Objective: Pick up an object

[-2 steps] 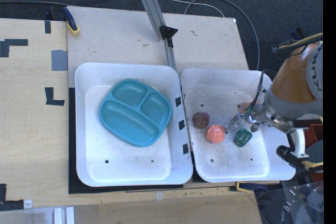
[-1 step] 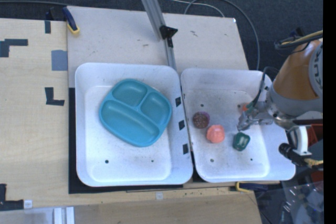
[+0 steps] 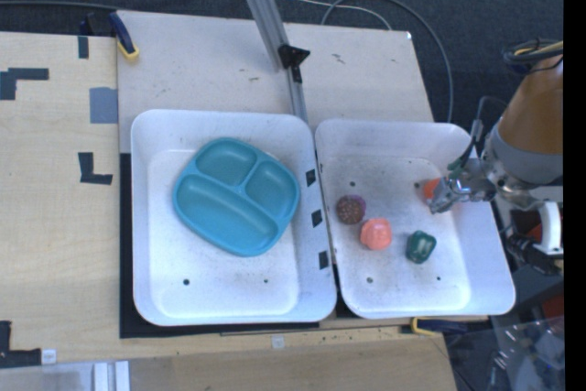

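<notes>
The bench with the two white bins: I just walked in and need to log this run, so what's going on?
The grey arm's gripper is low at the right side of the right white bin, beside a small orange-red object. A brown ball, pink ball and green object lie loose there. The left white bin holds a teal divided plate.

orange object (image 3: 430, 189) partly hidden behind arm, arm (image 3: 536, 133) cropped right

Smooth, seemingly plastic teal plate (image 3: 237, 195)
</notes>
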